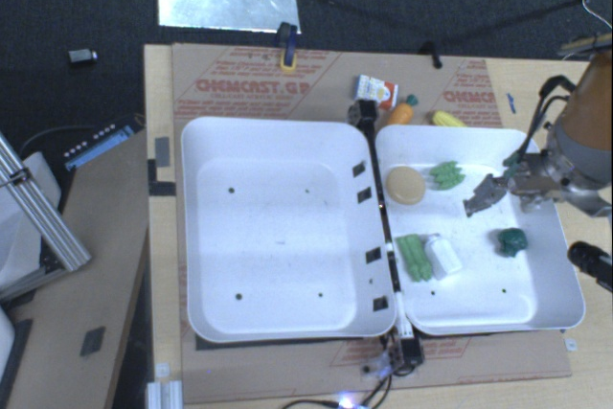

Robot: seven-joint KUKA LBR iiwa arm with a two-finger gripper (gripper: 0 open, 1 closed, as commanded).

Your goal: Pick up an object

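The tool (486, 193) is seen spread wide with nothing in it, held over the right bin (551, 302) between the green leafy toy (446, 173) and the dark green toy (511, 241).

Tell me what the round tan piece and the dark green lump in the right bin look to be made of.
The round tan piece looks like smooth moulded plastic toy food, matte and evenly coloured, though foam is possible. The dark green lump has a knobbly surface with a slight sheen, likely plastic or rubber, perhaps toy broccoli. The right bin appears to be glossy white moulded plastic, with soft rounded edges.
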